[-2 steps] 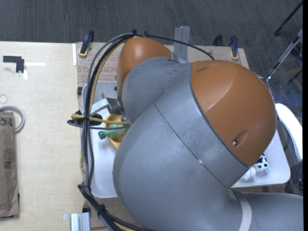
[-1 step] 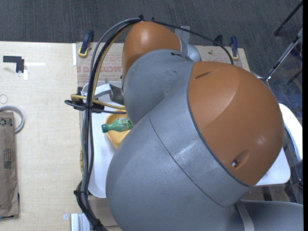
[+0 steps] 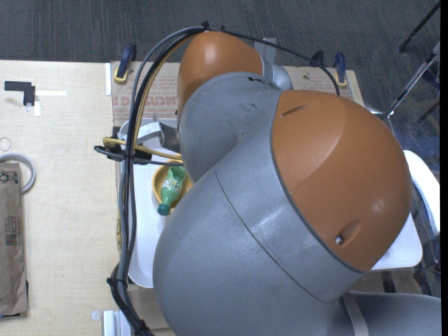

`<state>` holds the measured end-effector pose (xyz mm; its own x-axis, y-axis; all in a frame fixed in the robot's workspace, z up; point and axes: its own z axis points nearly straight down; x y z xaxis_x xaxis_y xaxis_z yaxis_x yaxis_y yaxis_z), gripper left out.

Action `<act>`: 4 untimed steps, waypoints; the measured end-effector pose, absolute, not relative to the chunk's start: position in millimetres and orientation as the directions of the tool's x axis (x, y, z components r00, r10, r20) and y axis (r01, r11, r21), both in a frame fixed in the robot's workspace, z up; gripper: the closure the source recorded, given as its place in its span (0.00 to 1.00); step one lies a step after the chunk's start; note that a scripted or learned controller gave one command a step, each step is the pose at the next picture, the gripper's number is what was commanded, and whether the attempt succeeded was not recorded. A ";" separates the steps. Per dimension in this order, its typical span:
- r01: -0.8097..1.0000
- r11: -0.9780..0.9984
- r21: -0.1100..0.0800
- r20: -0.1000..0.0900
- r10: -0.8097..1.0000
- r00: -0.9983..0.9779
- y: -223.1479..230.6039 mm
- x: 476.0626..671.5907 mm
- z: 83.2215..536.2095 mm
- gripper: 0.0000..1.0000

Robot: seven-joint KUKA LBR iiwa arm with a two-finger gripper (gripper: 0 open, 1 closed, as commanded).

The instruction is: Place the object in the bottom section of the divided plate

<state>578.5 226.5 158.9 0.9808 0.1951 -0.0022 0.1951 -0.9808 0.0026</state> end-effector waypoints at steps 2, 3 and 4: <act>0.580 -0.814 0.001 -0.006 0.580 0.814 227.5 631.0 162.1 0.00; 0.582 -0.813 0.003 -0.011 0.582 0.813 226.0 631.0 170.2 1.00; 0.611 -0.792 0.002 -0.005 0.611 0.792 227.9 646.4 173.4 1.00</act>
